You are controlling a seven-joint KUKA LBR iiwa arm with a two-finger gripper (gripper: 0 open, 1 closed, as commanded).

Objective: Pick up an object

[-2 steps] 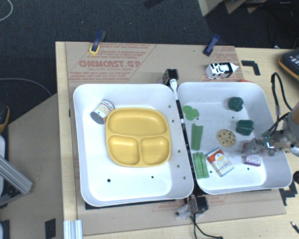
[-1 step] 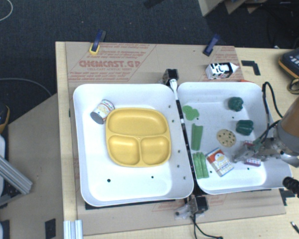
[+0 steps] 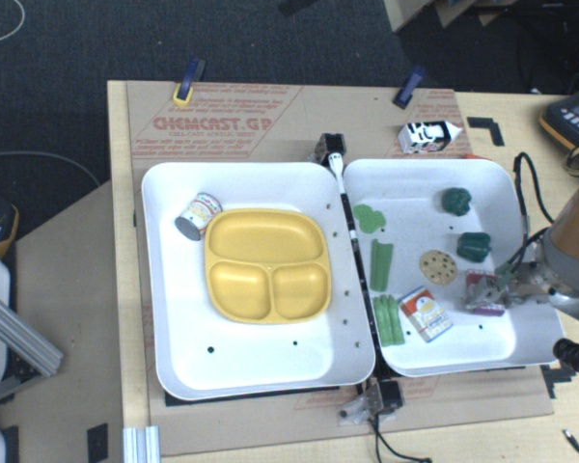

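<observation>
Gripper [image 3: 497, 292] is low in the right bin [image 3: 405, 177], at its 3 o'clock edge; its opening cannot be told. A small red-and-grey object [image 3: 481, 287] lies right at its tip, on the 9 o'clock side; contact unclear. Nearest other candidates: green pepper [image 3: 474, 246] at 11 o'clock, round cracker [image 3: 437, 266] at 10. Left bin [image 3: 164, 287] holds a yellow divided plate [image 3: 267, 264] and a small can [image 3: 198, 214].

This is a robotics lab. Two white bins [image 3: 164, 287] sit on a plywood bench [image 3: 270, 119] held by clamps [image 3: 186, 83], with cables [image 3: 396, 442] trailing at the near edge and dark carpet [image 3: 96, 27] beyond.
</observation>
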